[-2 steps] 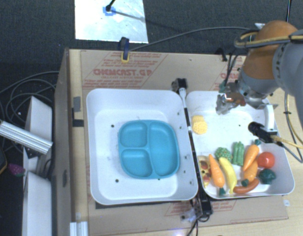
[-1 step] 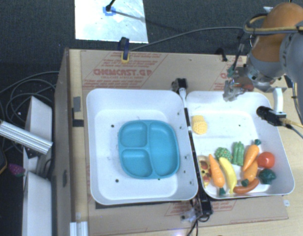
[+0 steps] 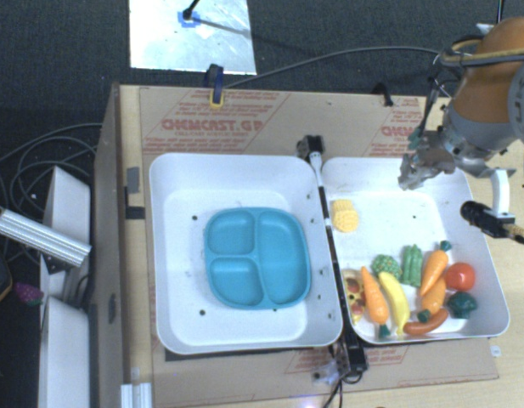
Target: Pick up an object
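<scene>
My gripper (image 3: pixel 412 177) hangs over the far right corner of the right bin (image 3: pixel 389 204), with nothing seen between its fingers. Toy food lies in the near half of that bin: a yellow corn piece (image 3: pixel 345 217), two orange carrots (image 3: pixel 374 295) (image 3: pixel 433 272), a yellow banana (image 3: pixel 395 302), green vegetables (image 3: pixel 402 263), a red tomato (image 3: pixel 459 276), a dark green piece (image 3: pixel 462 304) and a red sausage-like piece (image 3: pixel 425 324). The gripper is well beyond the pile, up and to the right of the corn.
The left bin (image 3: pixel 181 219) holds a blue divided plate (image 3: pixel 256 256). A black clamp (image 3: pixel 312 147) sits where the bins meet at the far side. Cardboard (image 3: pixel 245 117) underlies both bins. A black part (image 3: pixel 487 218) sticks over the right bin's right rim.
</scene>
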